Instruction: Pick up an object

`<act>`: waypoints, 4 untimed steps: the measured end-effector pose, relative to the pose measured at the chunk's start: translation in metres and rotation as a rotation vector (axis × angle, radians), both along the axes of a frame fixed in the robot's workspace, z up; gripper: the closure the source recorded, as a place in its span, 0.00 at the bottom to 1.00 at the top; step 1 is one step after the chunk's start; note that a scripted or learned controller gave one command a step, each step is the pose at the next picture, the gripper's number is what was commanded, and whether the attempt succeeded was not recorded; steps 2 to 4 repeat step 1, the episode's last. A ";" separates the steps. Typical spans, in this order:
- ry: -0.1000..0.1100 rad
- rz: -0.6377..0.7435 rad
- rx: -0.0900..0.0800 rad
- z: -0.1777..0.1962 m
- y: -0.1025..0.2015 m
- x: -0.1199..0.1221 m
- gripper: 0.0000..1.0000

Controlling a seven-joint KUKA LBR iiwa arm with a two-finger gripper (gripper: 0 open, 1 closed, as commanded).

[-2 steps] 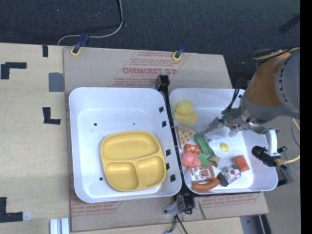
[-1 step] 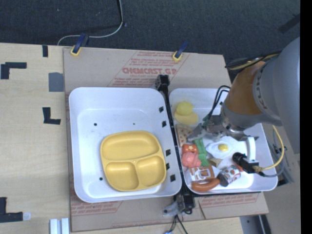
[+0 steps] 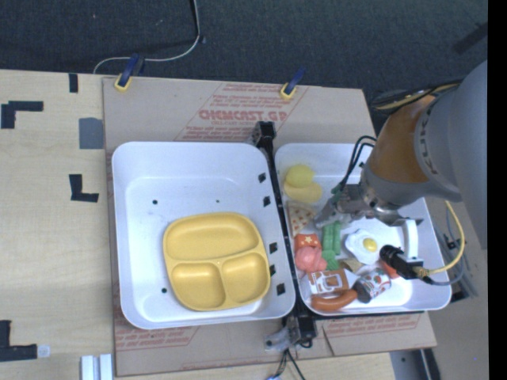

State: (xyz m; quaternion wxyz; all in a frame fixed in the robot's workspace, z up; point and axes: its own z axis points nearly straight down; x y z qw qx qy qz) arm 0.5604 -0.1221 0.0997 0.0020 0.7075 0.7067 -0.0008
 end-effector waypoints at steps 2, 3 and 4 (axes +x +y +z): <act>-0.011 0.011 0.005 0.121 0.065 0.025 1.00; -0.011 0.011 0.005 0.121 0.065 0.025 1.00; -0.011 0.011 0.005 0.121 0.065 0.025 1.00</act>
